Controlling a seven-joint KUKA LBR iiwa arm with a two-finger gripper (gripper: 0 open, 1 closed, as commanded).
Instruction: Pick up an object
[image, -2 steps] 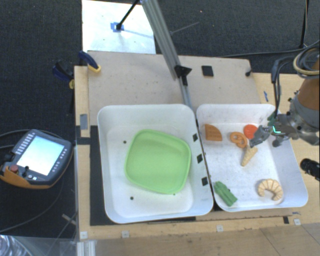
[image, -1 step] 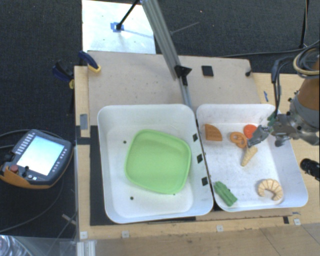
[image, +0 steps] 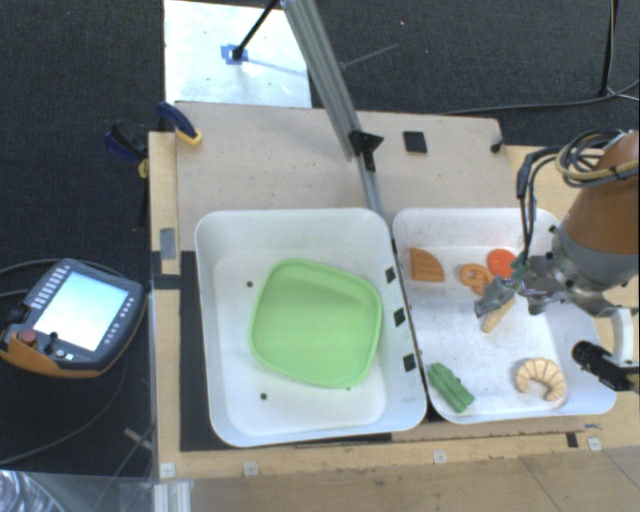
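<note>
**Claw low over crowded toys in the right bin**

Claw (image: 497, 297) first: seen from the fixed overhead camera, the two-finger gripper sits low in the right bin (image: 590, 405), reached in from the right on the grey arm with its orange band (image: 610, 215). Its dark tip lies over the upper end of a pale, banana-like toy (image: 495, 318), but whether the fingers are spread or pressed together I cannot tell; the wrist body and cables hide the gap. Nothing can be seen pinched between them, so I would not call anything held.

Candidates for the pick all lie in this right bin. An orange ring-shaped toy (image: 475, 274) and a red-orange piece (image: 501, 263) sit just beside the claw, on its upper side. An orange wedge (image: 426, 265) lies further left near the bin divider. A croissant (image: 540, 378) rests near the lower right corner, and a green toy (image: 451, 387) lies at the lower left. The left bin (image: 225, 400) carries a green plate (image: 316, 322) (well apart from the action).

Risks, as I judge them: the pale toy lies slanted, so a closing stroke could pinch only its tip and let it swivel free on the lift. The ring and red piece are close enough to be nudged or caught alongside. A too-deep descent could press the toy against the bin floor.
</note>
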